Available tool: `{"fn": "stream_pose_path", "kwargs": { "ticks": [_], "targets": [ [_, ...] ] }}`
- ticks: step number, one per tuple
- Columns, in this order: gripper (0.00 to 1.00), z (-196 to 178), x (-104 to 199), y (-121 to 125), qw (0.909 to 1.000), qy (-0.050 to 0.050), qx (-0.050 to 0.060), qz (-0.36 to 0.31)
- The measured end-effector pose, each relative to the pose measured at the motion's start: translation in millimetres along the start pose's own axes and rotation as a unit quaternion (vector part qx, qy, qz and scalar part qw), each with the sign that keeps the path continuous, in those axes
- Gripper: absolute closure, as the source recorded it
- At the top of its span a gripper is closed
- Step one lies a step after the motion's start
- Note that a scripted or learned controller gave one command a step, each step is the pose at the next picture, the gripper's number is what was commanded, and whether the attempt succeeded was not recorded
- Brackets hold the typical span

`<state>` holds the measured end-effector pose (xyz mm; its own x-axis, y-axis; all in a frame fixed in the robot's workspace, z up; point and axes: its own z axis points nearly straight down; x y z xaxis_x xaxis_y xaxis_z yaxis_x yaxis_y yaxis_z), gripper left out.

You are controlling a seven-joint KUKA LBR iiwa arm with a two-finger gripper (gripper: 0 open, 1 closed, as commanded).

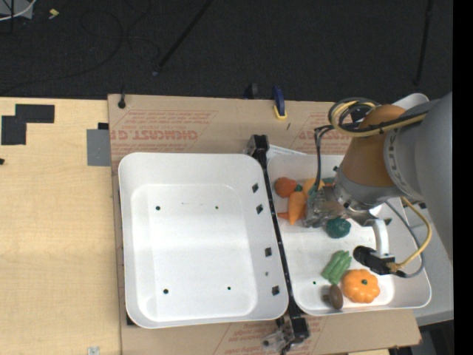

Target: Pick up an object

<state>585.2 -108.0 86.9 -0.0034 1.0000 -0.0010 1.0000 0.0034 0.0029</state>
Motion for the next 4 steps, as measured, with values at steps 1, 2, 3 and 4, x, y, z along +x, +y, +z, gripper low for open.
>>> {"fn": "stream_pose_path", "kwargs": {
  "ticks": [1, 2, 3, 4],
  "targets": [
    [1.0, -1.0, 7.5, 45.3, 1.0, 0.0, 0.002, 0.0],
    [1.0, -4.1, -63.1, 27.3, 1.0, 0.0, 0.003, 0.004],
    [1.0, -61.1, -54.9, 60.6, 1.0, 0.0, -0.001, 0.001],
    [1.0, -216.8, -57.7, 61.2, 1.0, -0.002, -0.006, 0.001]
  ]
}}
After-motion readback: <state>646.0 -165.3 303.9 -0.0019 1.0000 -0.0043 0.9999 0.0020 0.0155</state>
